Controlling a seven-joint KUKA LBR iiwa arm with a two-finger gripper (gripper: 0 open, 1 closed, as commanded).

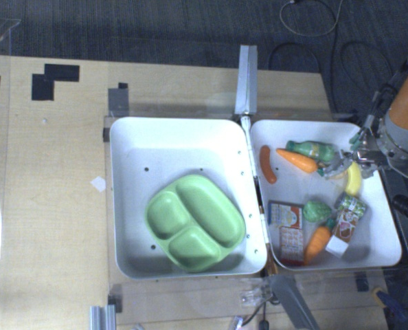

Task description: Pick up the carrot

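Two shallow white bins sit side by side on the wooden bench [46,184]. The left bin [132,150] carries one item, a glossy green plastic tray [195,221] with three rounded compartments, lying toward its near side. The right bin [389,243] is crowded: two carrots, one sausage, one bottle, one banana, one flat box, one small carton. The flat snack box [286,231] lies near-left; the green bottle [310,148] lies along the far wall. One carrot [297,160], smooth and tapered, rests just beside that bottle, tip pointing left; the second carrot [318,240], leafy green top, lies near the middle. The small printed carton [347,218] touches it, the red sausage [266,164] hugs the left wall, and a yellow banana [354,179] sits right. The gripper [341,162] hangs over the far-right part; whether its jaws are wide or narrow, I cannot tell.
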